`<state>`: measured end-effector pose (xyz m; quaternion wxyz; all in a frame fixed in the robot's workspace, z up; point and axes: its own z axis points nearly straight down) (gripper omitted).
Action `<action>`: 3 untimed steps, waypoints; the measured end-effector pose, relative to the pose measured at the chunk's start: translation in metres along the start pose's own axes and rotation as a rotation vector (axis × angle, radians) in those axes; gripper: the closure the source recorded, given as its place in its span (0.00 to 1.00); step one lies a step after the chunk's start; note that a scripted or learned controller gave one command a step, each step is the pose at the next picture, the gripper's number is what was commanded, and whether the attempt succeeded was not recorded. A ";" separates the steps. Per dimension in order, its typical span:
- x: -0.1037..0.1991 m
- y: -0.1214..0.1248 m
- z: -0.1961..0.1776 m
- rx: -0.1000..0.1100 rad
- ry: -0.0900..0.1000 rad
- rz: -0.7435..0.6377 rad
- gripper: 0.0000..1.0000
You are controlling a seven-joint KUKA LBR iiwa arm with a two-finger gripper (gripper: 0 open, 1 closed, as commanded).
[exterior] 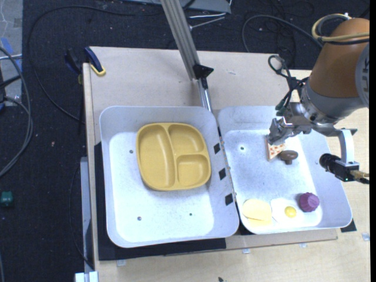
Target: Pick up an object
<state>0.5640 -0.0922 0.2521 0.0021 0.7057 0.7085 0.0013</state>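
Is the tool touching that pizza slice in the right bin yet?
Cannot tell. In the camera view the tool sits right over the pizza slice's top edge, overlapping it, but the slanted angle shows neither contact nor a gap.

A yellow divided plate (173, 156) lies in a white bin (117, 181) well left of the pincer (281, 133). A metal pole (181, 31) slants beyond it, up and to the left.

No readable text.
No legible labels, brands, numbers or signs on either white bin (117, 216), the yellow divided plate (173, 155) or the counter (141, 81).
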 end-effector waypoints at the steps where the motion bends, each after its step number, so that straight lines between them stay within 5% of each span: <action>1: 0.054 0.000 -0.004 0.004 0.001 -0.002 1.00; 3: 0.165 -0.021 0.020 0.007 0.001 -0.002 1.00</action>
